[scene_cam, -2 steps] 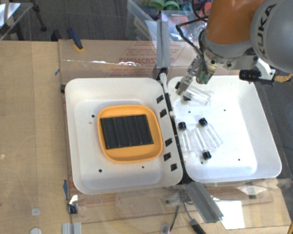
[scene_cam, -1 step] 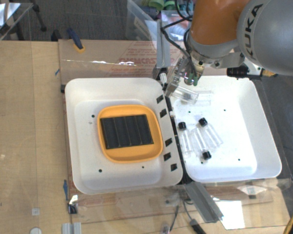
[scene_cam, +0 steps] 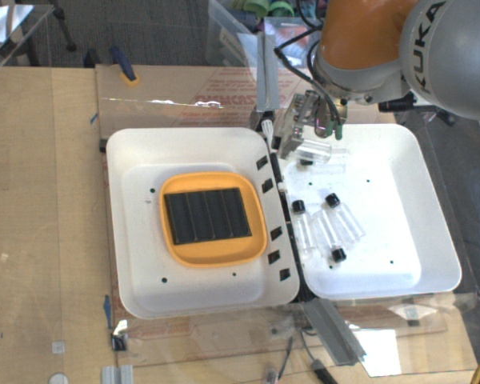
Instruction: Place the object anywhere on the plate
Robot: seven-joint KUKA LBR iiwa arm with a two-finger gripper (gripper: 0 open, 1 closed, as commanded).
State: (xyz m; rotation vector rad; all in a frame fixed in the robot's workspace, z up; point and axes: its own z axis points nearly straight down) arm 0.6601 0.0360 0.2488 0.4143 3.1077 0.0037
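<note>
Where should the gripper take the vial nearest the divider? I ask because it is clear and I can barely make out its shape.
Grip the vial across the middle of its clear body, coming straight down from above. It lies flat in the right bin, black cap toward the back, so its long sides are exposed. The fit looks tight: the divider is on one side, another vial on the other.

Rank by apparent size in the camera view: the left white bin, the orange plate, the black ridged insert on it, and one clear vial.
1. Left shallow white bin
2. Orange square plate
3. Black ridged insert
4. Clear black-capped vial
</note>
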